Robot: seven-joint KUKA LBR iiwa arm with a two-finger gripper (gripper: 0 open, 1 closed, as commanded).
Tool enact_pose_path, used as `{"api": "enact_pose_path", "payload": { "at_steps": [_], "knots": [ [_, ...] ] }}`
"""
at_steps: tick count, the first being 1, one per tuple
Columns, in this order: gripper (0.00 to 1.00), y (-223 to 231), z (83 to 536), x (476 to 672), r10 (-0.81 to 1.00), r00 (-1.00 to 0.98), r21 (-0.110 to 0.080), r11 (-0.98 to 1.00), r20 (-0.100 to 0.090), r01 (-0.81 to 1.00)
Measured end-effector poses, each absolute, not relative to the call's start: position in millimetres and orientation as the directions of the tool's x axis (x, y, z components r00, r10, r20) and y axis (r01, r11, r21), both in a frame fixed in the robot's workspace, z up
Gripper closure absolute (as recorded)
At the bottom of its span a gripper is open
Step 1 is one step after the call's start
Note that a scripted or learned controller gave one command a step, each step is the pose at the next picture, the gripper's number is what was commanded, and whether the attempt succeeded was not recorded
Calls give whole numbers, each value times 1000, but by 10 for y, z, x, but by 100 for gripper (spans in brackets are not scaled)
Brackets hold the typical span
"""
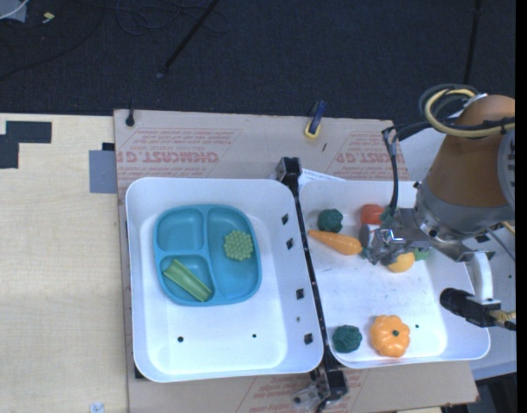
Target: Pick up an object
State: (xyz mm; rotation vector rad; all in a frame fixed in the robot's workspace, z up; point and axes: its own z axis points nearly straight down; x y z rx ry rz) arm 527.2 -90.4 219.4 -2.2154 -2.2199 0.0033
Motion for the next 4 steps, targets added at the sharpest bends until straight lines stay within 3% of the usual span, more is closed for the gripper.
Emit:
{"api": "enact_pose_path", "payload": {
  "at_steps": [1, 2, 3, 4],
  "knots": [
    [100, -372, 2131, 5078, 1000, -3, -6, 3, 2, 1000],
    [100, 186, 2138, 5065, 1000, -6, -5, 6, 3, 1000],
    [100, 652, 2129, 4886, 1000, -4, -7, 4, 2, 1000],
    [100, 874, 2380, 4827, 1000, -3, -2, 3, 1, 1000]
  ]
}}
